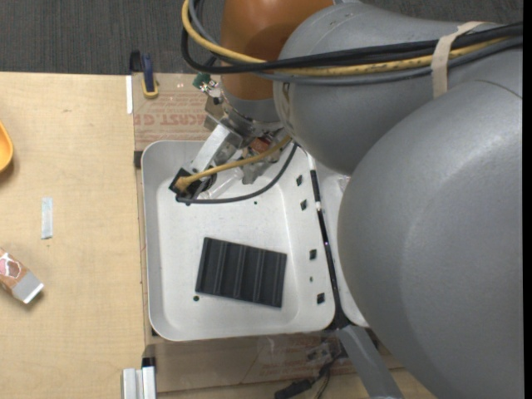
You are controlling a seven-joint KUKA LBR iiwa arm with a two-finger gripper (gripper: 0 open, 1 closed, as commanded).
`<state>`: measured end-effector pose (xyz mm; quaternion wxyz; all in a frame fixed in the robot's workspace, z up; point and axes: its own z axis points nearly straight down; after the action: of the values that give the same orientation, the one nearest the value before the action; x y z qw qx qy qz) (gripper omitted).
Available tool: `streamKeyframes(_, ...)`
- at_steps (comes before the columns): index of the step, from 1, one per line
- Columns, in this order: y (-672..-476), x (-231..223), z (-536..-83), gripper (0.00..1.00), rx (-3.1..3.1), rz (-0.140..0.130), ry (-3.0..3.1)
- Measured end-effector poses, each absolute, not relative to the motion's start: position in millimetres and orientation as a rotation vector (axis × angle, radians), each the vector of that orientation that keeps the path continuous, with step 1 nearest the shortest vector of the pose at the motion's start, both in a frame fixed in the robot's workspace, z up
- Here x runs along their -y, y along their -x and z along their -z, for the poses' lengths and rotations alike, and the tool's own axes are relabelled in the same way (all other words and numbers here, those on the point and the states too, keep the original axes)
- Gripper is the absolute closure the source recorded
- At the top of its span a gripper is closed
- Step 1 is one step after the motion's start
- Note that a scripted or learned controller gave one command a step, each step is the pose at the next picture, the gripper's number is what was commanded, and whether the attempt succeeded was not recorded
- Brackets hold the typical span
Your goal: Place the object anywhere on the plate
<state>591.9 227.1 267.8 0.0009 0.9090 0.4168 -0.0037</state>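
**End effector low over the far end of the left bin, ribbed slab lying apart from it**

The grey arm (432, 189) fills the right side of the view, its orange band (258, 23) at the top. The end effector (245, 152) sits just above the far end of the left white bin (166, 248); from this angle I cannot tell whether it is apart or together.

A black ribbed slab (241, 271) lies flat on the floor of the same bin, toward its near end, slightly skewed and well apart from the end effector.

The second bin (334, 188) is mostly hidden under the arm.

On the tan surface (75, 140) left of the bins lie a small grey strip (47, 219), a small wrapped block (18, 278) and, at the picture's left edge, a sliver of something orange (4, 150).
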Motion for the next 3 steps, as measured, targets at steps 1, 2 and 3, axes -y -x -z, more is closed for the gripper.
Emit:
streamKeyframes(1,-601.7,-227.4,-243.3,1.00,-1.610,0.010,-2.697)
streamKeyframes(2,-575.1,-222.6,-232.0,1.00,-2.165,0.009,-2.278)
streamKeyframes(3,-550.7,-227.4,-221.8,1.00,-2.767,0.005,-1.492)
